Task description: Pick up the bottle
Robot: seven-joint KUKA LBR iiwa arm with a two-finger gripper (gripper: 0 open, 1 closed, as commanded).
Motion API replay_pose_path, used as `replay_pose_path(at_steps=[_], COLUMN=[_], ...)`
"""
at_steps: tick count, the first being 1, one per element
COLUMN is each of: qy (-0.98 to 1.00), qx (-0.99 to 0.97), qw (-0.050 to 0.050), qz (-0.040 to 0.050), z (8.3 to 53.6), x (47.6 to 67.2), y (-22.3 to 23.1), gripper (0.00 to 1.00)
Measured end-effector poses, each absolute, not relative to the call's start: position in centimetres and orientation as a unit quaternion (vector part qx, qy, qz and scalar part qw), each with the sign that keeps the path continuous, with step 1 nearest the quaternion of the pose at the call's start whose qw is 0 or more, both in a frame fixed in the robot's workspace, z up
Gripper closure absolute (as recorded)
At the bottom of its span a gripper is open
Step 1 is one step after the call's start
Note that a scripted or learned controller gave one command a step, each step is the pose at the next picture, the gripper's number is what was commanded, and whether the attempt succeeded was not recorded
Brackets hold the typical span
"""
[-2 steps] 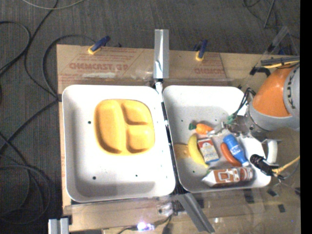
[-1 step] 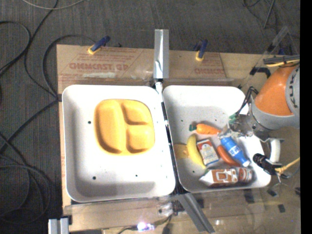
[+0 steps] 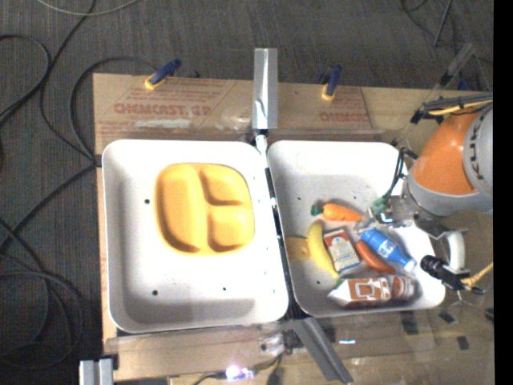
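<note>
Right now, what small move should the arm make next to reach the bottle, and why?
Probably shift the end effector slightly toward the blue bottle and descend: the bottle lies tilted in the right bin, crowded by the banana and carrot.

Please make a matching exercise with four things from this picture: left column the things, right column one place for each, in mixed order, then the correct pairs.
Things:
1. yellow tray
2. carrot
3. blue bottle
4. banana

Places:
A. right bin, along its left side
B. left bin
C. right bin, beside the arm's wrist
D. right bin, farthest back of the pile

Pairs: 1-B, 2-D, 3-C, 4-A
</note>
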State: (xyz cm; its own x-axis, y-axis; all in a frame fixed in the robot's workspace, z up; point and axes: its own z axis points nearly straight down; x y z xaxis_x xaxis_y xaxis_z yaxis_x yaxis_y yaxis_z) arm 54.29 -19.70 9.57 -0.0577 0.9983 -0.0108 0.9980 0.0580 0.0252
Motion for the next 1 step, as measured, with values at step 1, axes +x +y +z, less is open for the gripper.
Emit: replay_pose_path(at_steps=[1], qy=[0.708], qx=[0.706], qw=[0.001], qz=[-0.0014], z=[21.53], x=[56.63], y=[-16.19], gripper=[1.0])
